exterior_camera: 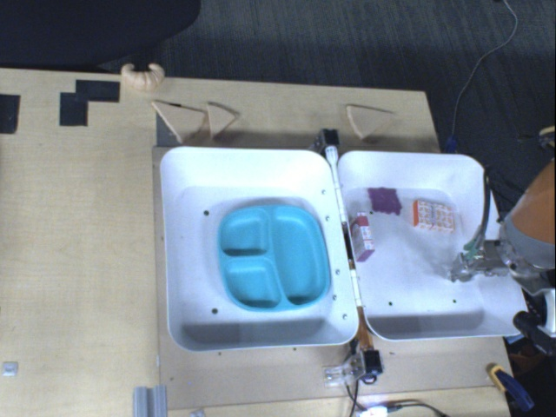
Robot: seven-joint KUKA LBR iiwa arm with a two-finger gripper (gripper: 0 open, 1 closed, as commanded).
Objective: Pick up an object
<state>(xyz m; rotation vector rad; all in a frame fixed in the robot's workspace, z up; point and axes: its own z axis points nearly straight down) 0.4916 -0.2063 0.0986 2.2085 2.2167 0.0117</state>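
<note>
- No brand name or readable writing can be made out on anything; the print on the packets is too small and blurred to be read.
- A small packet with orange and white print (433,215) is seen lying flat in the right bin (408,320), in its far half, towards the bin's right wall.
- A purple item (384,201) is seen just to the left of that packet, apart from it, also in the far half of the right bin.
- A narrow box with pink, red and white markings (361,237) is seen against the right bin's left wall, nearer than the purple item and close to it.
- The hand (462,268) is seen low over the right bin, by the bin's right wall and nearer than the orange and white packet; it is reached in from the right on the grey arm with the orange band (532,211).
- How far the hand is opened cannot be told, as its tip is small and blurred; nothing is seen to be held by it, and none of the three items is touched by it.
- A light blue divided tray (274,254) with three compartments is seen in the middle of the left bin (191,233), which is set directly to the left of the right bin.
- Both bins are carried by a pale wooden worktop (78,233).
</note>
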